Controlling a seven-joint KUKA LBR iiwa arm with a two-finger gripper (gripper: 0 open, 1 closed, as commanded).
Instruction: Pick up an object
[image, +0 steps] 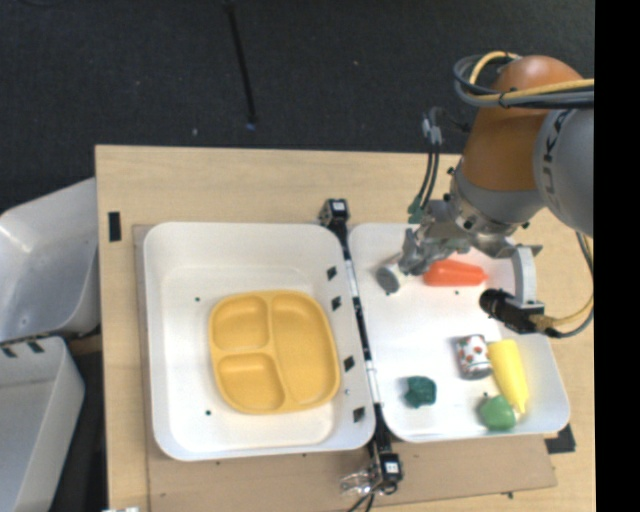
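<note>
A: Camera view: the gripper (432, 252) hangs in the right bin (440, 425), beside the orange carrot (455, 272) at its 3 o'clock. Whether the fingers are released or clenched, nobody can tell.

B: The risk: closing off-centre could nudge the carrot aside.

The end effector (418, 252) hangs low over the right bin (400, 345), at its far side, just beside an orange carrot (455, 272). Nearer the front lie a small dark green piece (420, 391), a silver can (471, 357), a yellow corn cob (508, 372) and a green lump (496, 412) — the last three close together. The left bin (170, 300) holds a yellow divided plate (272, 351).
</note>
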